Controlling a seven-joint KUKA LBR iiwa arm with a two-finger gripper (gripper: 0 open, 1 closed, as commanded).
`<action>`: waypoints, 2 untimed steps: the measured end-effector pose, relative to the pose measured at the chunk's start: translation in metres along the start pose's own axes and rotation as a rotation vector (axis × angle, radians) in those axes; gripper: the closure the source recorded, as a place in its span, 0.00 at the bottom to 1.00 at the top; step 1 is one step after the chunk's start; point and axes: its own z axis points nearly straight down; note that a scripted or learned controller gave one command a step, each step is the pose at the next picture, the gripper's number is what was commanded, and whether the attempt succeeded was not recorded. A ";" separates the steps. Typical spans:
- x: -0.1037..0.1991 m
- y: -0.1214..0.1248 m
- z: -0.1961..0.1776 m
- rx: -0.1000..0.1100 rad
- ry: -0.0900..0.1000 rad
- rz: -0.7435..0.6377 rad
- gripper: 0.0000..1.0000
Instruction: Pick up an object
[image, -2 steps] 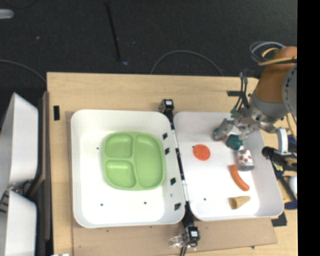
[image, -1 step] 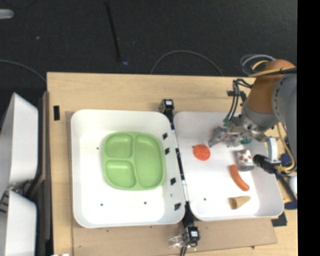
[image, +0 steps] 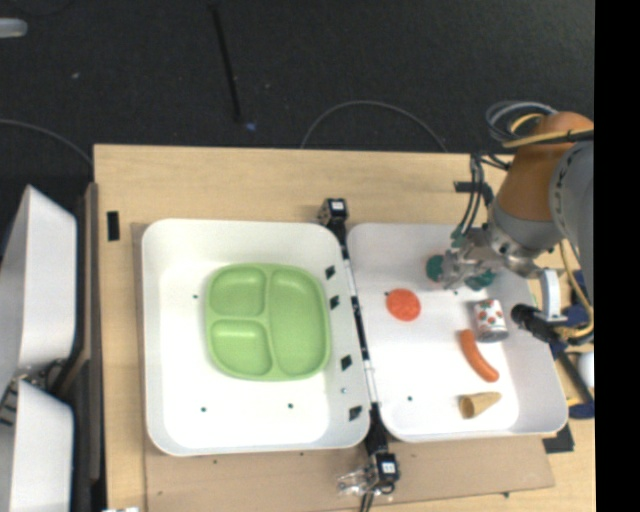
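Camera view gives me a wooden tabletop (image: 250, 185) with two glossy white bins. My left bin (image: 170, 400) carries a smooth green divided plate (image: 268, 321). My right bin (image: 420, 250) has a flat red disc (image: 404, 305), a dotted white die (image: 489, 318), an orange sausage shape (image: 478, 356) and a tan cone (image: 479, 404). My hand (image: 462, 268) sits low at that bin's far side, touching a small teal object (image: 437, 267); whether it is apart or together I cannot tell.

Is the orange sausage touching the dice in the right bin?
Apart. The camera view shows white bin floor between the dice and the sausage.
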 end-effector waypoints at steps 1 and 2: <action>-0.002 -0.003 -0.046 0.000 0.001 0.002 1.00; -0.003 -0.002 -0.092 0.001 0.001 -0.003 1.00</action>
